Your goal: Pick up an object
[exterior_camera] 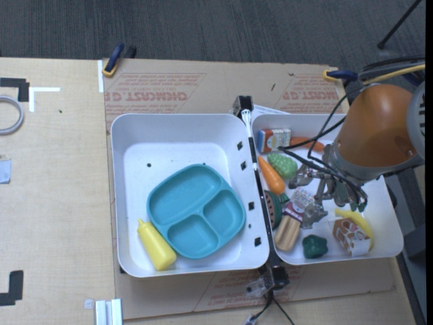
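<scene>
Metal two-finger gripper [308, 198] hangs low in right white bin [387, 196], finger state can't tell; nearest obj = tan cylindrical toy bread roll [287, 231], just near-left of tool, long axis running near-left to far-right.

Even, bright overhead light; soft shadows inside the shallow white plastic bins [177, 124]; slightly soft focus throughout.

Grey arm [416, 124] w/ glossy orange band [375, 131], black cables, metal end effector [312, 196].
</scene>
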Robot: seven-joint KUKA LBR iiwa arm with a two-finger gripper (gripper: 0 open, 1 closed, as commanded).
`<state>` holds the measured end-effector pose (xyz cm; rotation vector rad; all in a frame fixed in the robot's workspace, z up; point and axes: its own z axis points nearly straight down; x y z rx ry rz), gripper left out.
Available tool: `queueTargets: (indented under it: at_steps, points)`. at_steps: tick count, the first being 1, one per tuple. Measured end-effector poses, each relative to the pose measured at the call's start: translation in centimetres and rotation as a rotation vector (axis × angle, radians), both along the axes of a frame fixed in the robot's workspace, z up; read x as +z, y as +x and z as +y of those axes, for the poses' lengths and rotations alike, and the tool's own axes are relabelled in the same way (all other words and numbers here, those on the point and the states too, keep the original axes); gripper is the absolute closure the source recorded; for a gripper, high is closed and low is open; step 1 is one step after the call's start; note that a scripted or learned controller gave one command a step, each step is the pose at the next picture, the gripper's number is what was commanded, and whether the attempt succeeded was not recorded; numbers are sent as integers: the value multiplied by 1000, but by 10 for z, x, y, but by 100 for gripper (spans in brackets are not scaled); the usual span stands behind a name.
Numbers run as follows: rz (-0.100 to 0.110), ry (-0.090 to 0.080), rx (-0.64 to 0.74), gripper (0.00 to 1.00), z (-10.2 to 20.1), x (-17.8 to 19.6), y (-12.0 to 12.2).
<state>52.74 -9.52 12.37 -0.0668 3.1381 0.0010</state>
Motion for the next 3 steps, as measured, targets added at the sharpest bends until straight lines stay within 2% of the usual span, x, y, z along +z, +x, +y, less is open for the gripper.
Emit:
queueTargets:
  at_steps: [1, 2, 3]
  points:
    - [0, 0, -104, 0, -12, -28, 60]
    - [-2, 0, -204, 0, 0, -30, 106]
    - [-2, 0, -204, 0, 0, -30, 106]
